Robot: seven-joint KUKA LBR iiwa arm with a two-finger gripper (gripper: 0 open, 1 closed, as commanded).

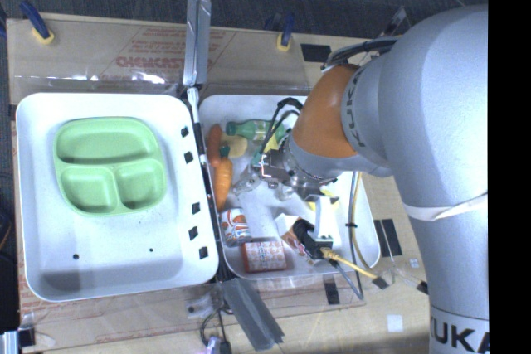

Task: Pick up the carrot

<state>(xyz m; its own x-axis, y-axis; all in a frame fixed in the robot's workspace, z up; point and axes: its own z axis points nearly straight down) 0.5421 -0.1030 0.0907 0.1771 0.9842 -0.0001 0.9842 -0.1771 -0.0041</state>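
The carrot is a short orange piece lying lengthwise along the left wall of the right bin. My gripper hangs low over the middle of that bin, just right of the carrot and very close to it. The arm's orange band and grey wrist cover the bin's right half. I see nothing lifted off the bin floor.
Around the carrot lie a second orange item, a green bottle, a yellowish piece, a small can and a reddish tin. The left bin holds a green compartment tray.
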